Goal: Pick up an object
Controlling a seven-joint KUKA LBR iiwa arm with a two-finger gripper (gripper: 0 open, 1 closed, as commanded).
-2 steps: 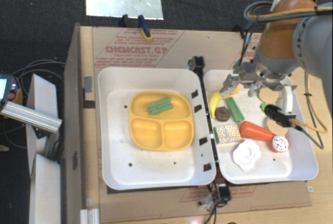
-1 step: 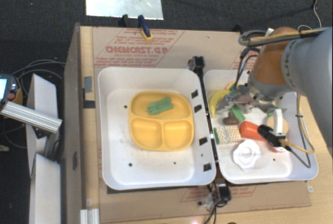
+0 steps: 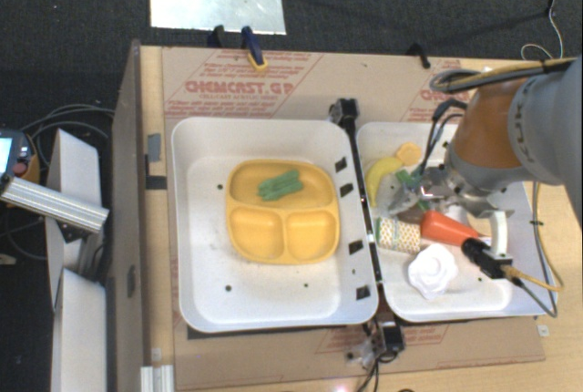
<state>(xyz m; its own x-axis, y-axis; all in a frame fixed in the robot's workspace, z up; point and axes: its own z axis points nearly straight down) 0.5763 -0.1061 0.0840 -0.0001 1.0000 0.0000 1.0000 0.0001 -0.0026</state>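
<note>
My gripper (image 3: 404, 192) is low in the right bin (image 3: 460, 306), near that bin's left side. It sits just right of a yellow banana-shaped toy (image 3: 380, 171) and above a speckled pale block (image 3: 396, 234). An orange carrot-like toy (image 3: 444, 227) lies just right of and below the gripper. A white crumpled thing (image 3: 432, 272) rests toward the bin's front. A small orange-yellow piece (image 3: 408, 151) lies at the back. The wrist hides what lies between the gripper's tips.
The left bin (image 3: 208, 290) holds a yellow divided plate (image 3: 273, 240) with a green toy (image 3: 279, 186) in its rear compartment. A black-clipped divider (image 3: 357, 199) separates the bins. Cardboard (image 3: 246, 85) lies under both.
</note>
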